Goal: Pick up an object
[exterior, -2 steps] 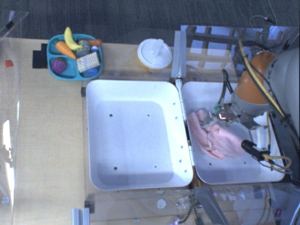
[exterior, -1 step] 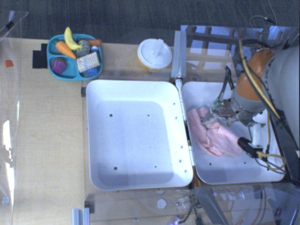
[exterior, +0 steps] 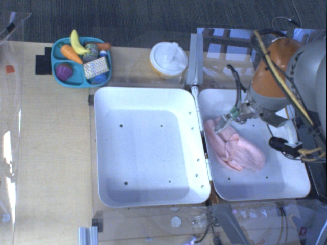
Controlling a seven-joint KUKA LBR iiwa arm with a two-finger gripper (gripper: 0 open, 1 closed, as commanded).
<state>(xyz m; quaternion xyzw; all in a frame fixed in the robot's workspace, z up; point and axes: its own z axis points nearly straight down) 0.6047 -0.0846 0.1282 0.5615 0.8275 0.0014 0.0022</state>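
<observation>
The arm (exterior: 286, 60), grey with an orange band, stood highest over the scene and closest to the lens, entering above the right bin (exterior: 286, 188). Its gripper (exterior: 228, 120) was lowered into the upper-left part of the right bin, at the upper end of the pink object (exterior: 236, 149). The gripper tips sat on or just above that upper end; contact could not be confirmed from this angle. Whether the gripper was released or clenched could not be told, and nothing could be seen held in it. Black cables (exterior: 235, 80) ran along the wrist above the right bin's far rim.

Pink object: soft, lumpy, elongated, lying flat on the floor of the right bin, in its left half, running from the upper left near the gripper down toward the bin's middle. Its left edge lay near the right bin's left wall, apart from it.

Left bin (exterior: 110, 137): white, shallow, touching the right bin along the shared rim. A few small dark holes in its floor.

On the worktop (exterior: 46, 162), well left of the right bin and beyond the left bin's far-left corner, a blue divided tray (exterior: 57, 80) held toy food, including a banana (exterior: 77, 43) and a carrot (exterior: 70, 53). A white lidded cup (exterior: 169, 58) with a yellow base stood just beyond the left bin's far-right corner
</observation>
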